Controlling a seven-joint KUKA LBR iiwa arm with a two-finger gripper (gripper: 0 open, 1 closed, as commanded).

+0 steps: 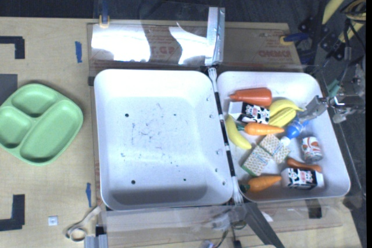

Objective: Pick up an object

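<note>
Lowest in the right bin [344, 180], at 6 o'clock — carrot [263, 183] and carton [302, 178], touching. Heaped toward the centre: sponge [256, 161], bottle [295, 128], banana [285, 110]. Gripper [318, 105] at 2 o'clock over that bin, just beside the bottle; claw state cannot be told. Probably best to choose the can [312, 148] at 4 o'clock — slightly apart from the tangle. Come straight down, centre on it, close, lift slowly, check that something came up.

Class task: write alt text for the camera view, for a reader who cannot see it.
The right white bin holds toy food: carrots, bananas, a small can. The left white bin sits beside it, and a green divided plate lies further left.
</note>
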